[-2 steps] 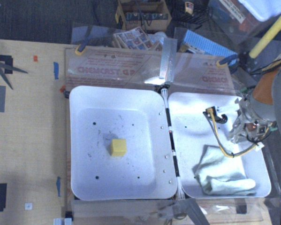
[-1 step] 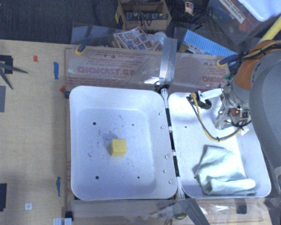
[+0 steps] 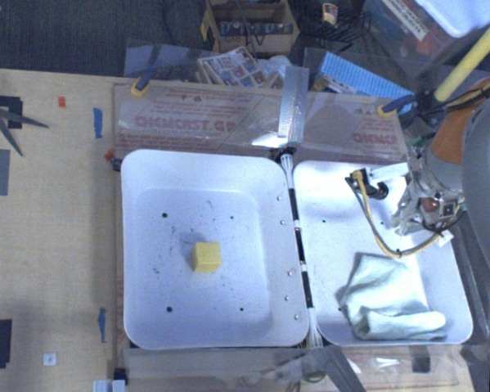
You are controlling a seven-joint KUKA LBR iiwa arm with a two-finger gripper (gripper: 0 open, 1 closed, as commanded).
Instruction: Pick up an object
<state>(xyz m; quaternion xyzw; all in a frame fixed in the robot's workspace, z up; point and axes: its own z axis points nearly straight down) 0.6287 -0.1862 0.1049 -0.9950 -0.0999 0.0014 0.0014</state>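
A small yellow cube [image 3: 207,256] lies near the middle of the left bin [image 3: 147,186]. A crumpled white cloth [image 3: 387,301] rests in the front part of the right bin [image 3: 327,195]. The gripper [image 3: 409,218] hangs over the right bin's far right side, above and behind the cloth, with black and yellow cables looping off it. Nothing shows in its grasp. The grey arm with its orange band [image 3: 449,136] comes in from the right.
A metal divider [image 3: 296,235] separates the two bins. Behind them lie clear plastic sheets, a blue item [image 3: 362,78] and clutter. Bare wooden bench [image 3: 47,222] extends to the left.
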